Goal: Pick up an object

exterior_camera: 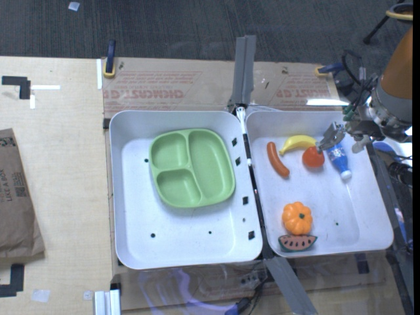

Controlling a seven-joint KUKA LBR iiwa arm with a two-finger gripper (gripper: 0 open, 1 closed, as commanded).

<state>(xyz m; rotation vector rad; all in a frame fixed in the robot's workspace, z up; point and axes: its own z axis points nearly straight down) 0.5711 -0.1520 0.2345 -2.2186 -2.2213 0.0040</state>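
No object is lifted yet: the metal two-finger gripper (333, 138), whose opening cannot be told, is placed low in the right white bin (367, 231), just beside the small red round tomato toy (314, 158).

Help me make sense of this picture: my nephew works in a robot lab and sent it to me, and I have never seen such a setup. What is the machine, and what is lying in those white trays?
You are looking down at a slant from one fixed camera above a bench. The machine is a robot arm, grey with an orange band, reaching in from the right. At its end is a claw with two fingers, hanging over the right bin. I cannot tell whether it is open or shut.

The left bin holds a green divided plate. The right bin holds toy food: a sausage, a banana, a tomato, a pumpkin and a watermelon slice, plus a blue and white object beside the claw.

Its job is to pick something up.
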